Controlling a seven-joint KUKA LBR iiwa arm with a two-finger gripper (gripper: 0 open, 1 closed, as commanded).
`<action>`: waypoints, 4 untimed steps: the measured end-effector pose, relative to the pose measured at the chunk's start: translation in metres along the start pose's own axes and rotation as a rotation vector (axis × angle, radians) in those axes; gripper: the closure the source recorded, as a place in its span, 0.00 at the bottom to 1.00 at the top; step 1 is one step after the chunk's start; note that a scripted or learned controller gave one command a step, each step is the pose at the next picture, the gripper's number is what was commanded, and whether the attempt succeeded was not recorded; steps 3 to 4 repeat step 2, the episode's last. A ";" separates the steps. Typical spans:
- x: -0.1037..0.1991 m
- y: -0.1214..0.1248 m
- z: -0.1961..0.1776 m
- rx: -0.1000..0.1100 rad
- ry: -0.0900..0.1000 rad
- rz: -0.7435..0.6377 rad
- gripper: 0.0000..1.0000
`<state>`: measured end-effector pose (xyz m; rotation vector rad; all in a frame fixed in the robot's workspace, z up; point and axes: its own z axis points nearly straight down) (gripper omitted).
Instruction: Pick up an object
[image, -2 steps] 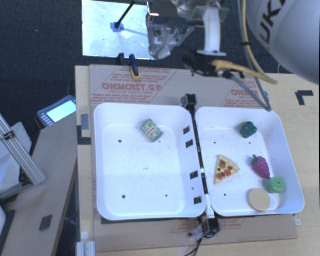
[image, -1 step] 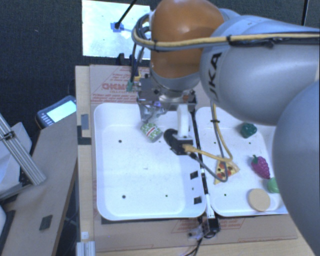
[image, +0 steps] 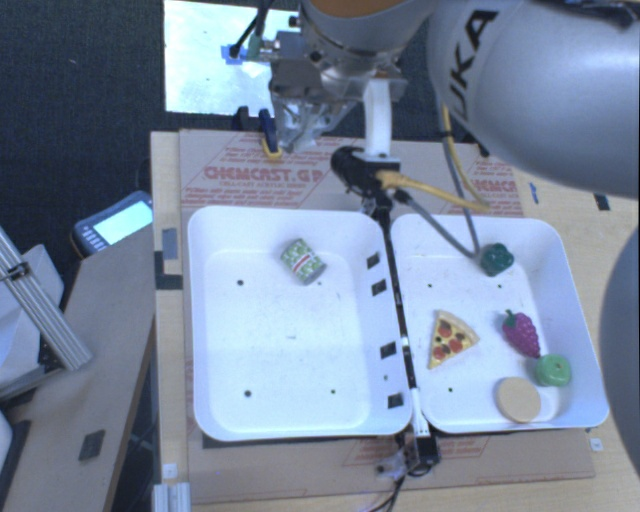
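Observation:
My gripper (image: 290, 128) hangs high beyond the back rim of the left bin (image: 215, 330), over the brown cardboard, with nothing seen in it. A small green and white can (image: 302, 260) lies on its side in the left bin, near the back, below the gripper in the picture. In the right bin (image: 575, 300) lie a dark green pepper (image: 496, 259), a pizza slice (image: 451, 338), a purple bunch of grapes (image: 520, 333), a green apple (image: 552, 371) and a tan round biscuit (image: 519, 399).
A black divider strip (image: 392, 300) runs between the two bins. A yellow cable (image: 440, 190) and grey cables trail from the arm over the right bin's back edge. A grey device (image: 115, 222) and a metal rail (image: 40, 300) sit to the left of the bench.

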<state>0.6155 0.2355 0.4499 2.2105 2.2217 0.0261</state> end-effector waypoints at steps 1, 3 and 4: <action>-0.002 0.004 0.117 0.024 -0.009 0.004 1.00; -0.002 0.055 0.020 0.003 -0.003 0.002 1.00; -0.002 0.055 0.020 0.003 -0.003 0.002 1.00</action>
